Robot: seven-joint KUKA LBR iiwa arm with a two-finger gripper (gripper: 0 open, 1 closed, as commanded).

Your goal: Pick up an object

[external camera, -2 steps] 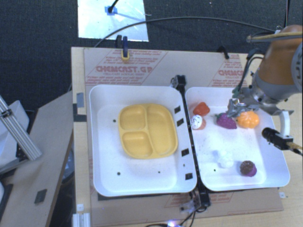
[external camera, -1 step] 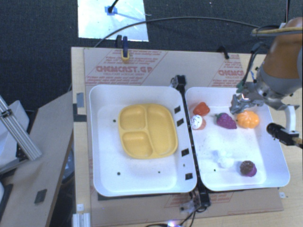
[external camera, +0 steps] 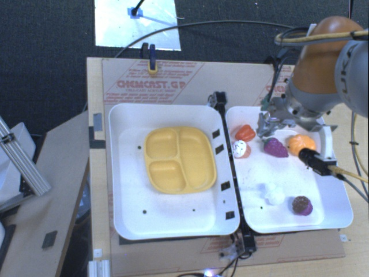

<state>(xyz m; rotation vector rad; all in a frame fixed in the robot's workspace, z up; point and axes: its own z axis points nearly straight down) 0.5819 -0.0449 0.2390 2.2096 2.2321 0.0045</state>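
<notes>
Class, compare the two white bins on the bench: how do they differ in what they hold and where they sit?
The left bin holds one yellow divided plate; the right bin holds several small objects, among them a purple one and an orange one. The gripper is over the right bin, not the left. Both are shallow and white.

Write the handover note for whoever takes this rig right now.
Hand: low over the right bin, near its back edge, between the orange-red piece and the purple piece. Nothing seen between its fingers.
Right bin also holds a white-and-orange piece, an orange ball, a whitish lump and a dark purple ball.
Left bin: yellow tray with three compartments.
Done: nothing lifted.
Left: grasp one piece and raise it.
</notes>
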